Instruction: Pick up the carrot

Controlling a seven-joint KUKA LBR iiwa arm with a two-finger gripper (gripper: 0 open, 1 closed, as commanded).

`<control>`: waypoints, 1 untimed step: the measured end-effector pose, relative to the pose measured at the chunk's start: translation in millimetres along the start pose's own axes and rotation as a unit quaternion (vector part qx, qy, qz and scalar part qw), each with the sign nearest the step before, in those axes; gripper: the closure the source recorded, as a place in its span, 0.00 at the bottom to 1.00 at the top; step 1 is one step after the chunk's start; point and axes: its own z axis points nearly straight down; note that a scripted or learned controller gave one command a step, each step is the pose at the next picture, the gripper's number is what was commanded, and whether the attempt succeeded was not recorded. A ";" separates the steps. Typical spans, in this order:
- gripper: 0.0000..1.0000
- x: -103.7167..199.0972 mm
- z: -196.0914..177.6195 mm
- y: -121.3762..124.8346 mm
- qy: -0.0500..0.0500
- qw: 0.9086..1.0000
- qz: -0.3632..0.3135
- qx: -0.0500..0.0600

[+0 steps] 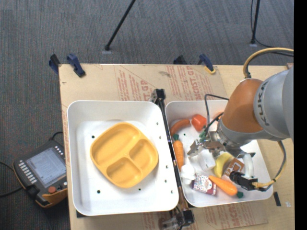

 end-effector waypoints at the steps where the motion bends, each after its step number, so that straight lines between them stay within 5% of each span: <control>1: 0.00 -32.0 -0.1 -76.1 0.000 1.000 0.000 -0.001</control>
